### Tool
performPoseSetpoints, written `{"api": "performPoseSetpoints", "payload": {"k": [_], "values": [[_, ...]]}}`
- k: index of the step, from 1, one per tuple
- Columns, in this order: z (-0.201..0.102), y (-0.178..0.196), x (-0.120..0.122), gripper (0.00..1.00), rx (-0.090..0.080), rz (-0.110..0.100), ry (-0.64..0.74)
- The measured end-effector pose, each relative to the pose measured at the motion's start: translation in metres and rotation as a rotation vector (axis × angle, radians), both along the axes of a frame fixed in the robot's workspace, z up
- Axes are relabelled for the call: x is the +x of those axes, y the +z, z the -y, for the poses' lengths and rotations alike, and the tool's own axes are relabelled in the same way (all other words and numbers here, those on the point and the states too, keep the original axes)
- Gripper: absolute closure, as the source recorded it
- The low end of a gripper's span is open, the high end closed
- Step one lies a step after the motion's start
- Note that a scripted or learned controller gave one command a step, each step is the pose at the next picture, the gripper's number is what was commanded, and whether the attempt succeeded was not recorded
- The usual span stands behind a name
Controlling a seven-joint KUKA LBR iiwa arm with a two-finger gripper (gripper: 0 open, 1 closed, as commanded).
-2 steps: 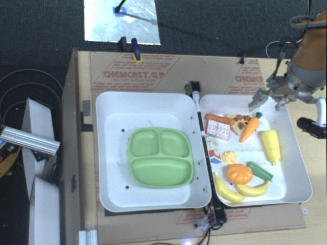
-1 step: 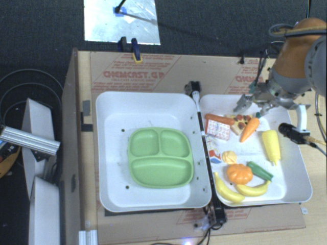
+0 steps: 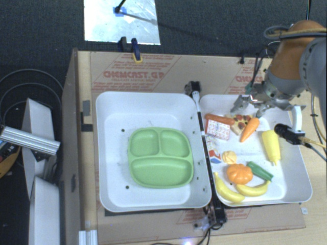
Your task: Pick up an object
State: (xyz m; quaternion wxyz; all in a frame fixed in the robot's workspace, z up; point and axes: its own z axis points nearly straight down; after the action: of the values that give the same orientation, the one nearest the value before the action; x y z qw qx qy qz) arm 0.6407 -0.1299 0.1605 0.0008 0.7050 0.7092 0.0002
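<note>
The claw [image 3: 250,106] hangs with fingers spread over the back part of the right bin [image 3: 301,185], gripping nothing, just above the top of the toy carrot [image 3: 249,128]. The carrot lies tilted beside a red-and-white box [image 3: 217,127] near the bin's middle. The corn cob [image 3: 271,146] sits to its right with bare white floor around it. Crowded at the front edge lie a pumpkin [image 3: 239,173], a green pepper [image 3: 260,170] and two bananas [image 3: 228,188]. The left bin [image 3: 110,116] holds a green divided plate [image 3: 160,156], with open room along its walls.
</note>
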Motion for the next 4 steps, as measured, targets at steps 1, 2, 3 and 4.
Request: {"api": "performPoseSetpoints", "payload": {"k": [1,2,3,4], "values": [[0.005,0.051,-0.006,0.0,-0.001,0.006,-0.005],[0.02,0.04,-0.013,0.0,-0.001,0.001,-0.006],[0.028,0.025,-0.001,0.0,-0.001,0.002,-0.005],[0.02,0.027,0.001,0.0,-0.001,0.002,-0.002]]}}
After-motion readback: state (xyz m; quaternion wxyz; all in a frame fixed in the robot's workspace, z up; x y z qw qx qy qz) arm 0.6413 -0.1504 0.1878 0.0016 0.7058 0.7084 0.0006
